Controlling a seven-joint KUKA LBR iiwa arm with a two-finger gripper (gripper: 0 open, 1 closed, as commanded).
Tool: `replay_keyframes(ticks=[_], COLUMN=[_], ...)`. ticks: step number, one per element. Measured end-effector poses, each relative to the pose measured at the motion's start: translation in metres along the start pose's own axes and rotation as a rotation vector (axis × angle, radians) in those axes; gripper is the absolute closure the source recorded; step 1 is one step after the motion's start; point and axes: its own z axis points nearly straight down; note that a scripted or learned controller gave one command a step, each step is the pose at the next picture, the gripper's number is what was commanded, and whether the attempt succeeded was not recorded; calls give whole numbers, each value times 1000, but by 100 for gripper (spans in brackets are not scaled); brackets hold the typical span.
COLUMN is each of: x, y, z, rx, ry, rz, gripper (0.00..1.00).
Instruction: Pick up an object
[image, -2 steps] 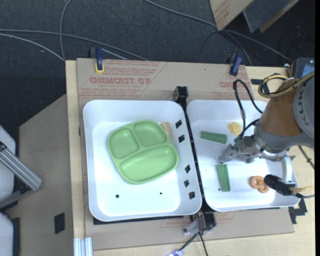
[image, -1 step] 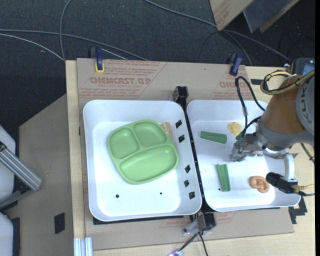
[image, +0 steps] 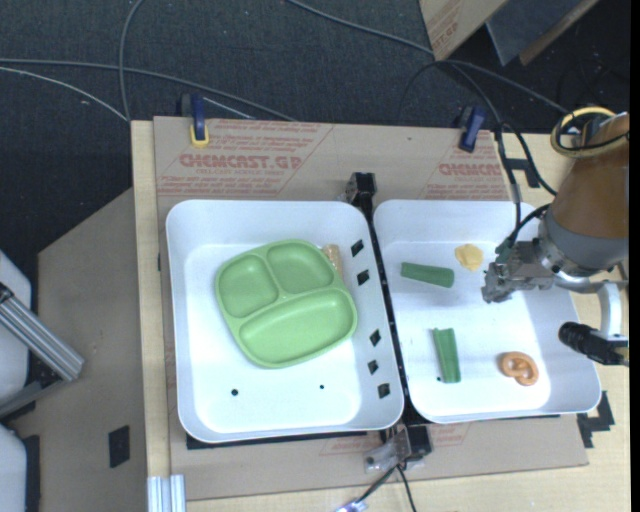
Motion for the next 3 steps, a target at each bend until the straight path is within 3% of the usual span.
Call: replay_keyframes(ticks=[1,3], x=[0,114], y=[2,16], z=[-54,-62], rx=[0,4], ry=[0,5], rz=[-1,-7], gripper=[100,100])
